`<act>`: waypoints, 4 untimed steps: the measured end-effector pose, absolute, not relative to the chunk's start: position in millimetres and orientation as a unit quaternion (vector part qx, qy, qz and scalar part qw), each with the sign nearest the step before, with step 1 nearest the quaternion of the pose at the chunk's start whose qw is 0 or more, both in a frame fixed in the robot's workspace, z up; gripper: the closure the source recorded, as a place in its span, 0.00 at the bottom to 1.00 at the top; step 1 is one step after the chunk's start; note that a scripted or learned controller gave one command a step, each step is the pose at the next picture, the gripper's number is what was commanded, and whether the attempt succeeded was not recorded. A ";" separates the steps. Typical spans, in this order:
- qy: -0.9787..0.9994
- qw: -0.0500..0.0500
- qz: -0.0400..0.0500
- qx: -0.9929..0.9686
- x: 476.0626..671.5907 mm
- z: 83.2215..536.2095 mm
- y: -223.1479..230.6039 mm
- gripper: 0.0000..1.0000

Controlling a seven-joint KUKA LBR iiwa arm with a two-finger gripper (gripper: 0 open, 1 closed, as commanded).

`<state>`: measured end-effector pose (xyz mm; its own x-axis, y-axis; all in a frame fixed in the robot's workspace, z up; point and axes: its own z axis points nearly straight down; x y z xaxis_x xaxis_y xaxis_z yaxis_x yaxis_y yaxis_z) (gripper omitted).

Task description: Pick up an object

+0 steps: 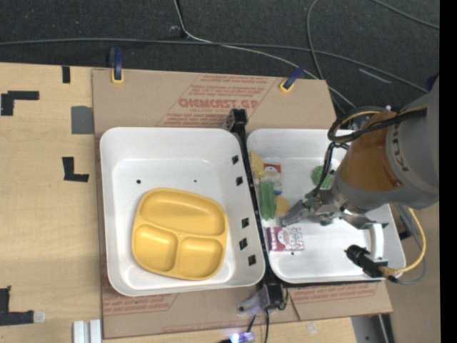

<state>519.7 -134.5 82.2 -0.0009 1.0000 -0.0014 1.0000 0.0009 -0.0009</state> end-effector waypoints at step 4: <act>0.708 0.002 0.001 0.706 525.4 241.6 -134.3 1.00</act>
<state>525.4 -134.3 241.6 -0.0026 1.0000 -0.0012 1.0000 0.0026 0.0049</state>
